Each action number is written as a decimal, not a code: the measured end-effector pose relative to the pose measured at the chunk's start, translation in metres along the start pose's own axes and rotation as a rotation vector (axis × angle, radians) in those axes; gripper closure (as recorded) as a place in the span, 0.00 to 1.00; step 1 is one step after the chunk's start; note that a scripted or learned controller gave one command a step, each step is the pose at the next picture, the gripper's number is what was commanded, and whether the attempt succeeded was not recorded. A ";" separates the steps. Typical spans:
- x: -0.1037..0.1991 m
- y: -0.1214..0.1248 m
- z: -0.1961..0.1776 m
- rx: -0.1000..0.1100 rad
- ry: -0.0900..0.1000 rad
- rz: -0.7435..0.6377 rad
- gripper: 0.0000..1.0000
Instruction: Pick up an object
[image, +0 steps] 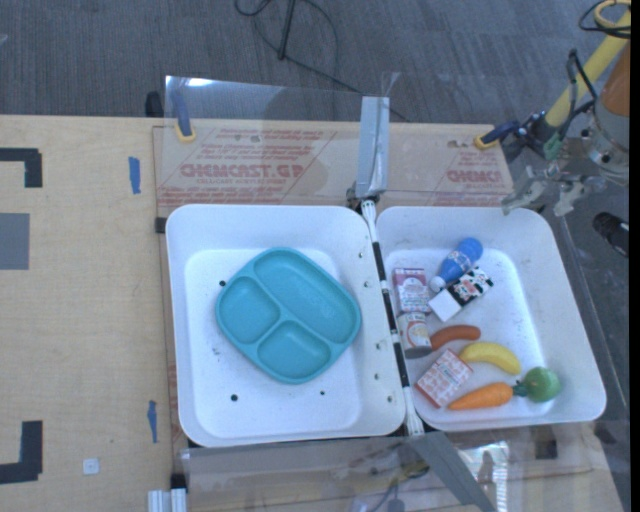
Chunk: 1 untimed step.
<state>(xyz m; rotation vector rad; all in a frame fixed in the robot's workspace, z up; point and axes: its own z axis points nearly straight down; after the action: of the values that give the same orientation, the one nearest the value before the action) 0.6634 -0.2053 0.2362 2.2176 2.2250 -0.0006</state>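
Note:
The right bin (570, 300) holds several small items: a blue bottle (460, 259), a black-and-white toy (470, 288), a red-and-white carton (410, 288), a small packet (415, 331), a red sausage (455, 335), a yellow banana (491, 355), a patterned box (443, 377), an orange carrot (482, 397) and a green fruit (541, 383). My gripper (540, 198) hangs high over the bin's far right corner, apart from all of them. Its fingers stand open with nothing between them.
A teal divided plate (288, 313) lies in the left bin (190, 300). A ridge (385, 310) separates the two bins. A clear panel (330, 165) stands behind them, and yellow cabling (585, 75) runs along the arm at the upper right.

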 end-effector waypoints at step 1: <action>0.024 0.003 0.126 -0.005 -0.002 -0.214 0.00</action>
<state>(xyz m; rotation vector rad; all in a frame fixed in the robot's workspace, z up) 0.6660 -0.1813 0.1099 1.9645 2.4445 0.0030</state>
